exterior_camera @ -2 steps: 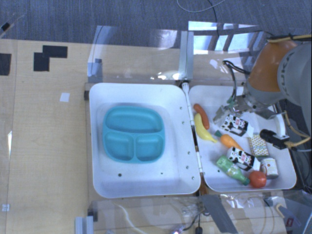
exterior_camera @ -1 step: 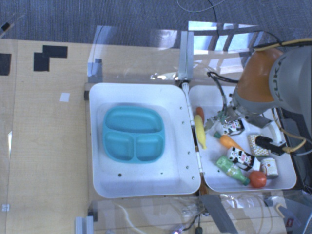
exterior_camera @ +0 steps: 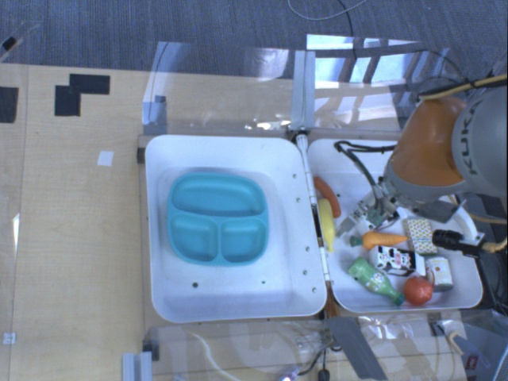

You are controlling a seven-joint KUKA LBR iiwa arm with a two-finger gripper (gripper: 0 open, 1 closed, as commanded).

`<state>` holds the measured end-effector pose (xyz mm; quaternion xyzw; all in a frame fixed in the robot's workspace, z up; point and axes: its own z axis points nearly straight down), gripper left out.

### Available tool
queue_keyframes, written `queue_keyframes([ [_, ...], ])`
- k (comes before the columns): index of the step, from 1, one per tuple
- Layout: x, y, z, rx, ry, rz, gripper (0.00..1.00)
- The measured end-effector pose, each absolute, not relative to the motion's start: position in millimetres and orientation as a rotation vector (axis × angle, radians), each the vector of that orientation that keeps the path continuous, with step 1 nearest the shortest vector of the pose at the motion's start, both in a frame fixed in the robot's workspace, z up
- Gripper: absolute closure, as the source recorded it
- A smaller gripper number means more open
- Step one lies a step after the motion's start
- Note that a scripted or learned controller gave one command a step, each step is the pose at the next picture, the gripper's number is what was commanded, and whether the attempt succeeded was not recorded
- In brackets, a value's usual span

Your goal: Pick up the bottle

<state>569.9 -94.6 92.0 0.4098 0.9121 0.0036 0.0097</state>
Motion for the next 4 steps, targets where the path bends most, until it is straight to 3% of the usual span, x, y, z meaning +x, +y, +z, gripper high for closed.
queue_keyframes([
  [1, 588.3, -120.3, 165.8, 1.154, 2.910, 0.005, 0.00],
  [2, 599.0, -106.8, 100.8, 1.354, 2.829, 0.004, 0.00],
  [3, 634.1, -93.3, 90.6, 0.690, 3.051, 0.005, 0.00],
  [4, 636.8, -98.3, 90.9, 0.277, 3.113, 0.002, 0.00],
])
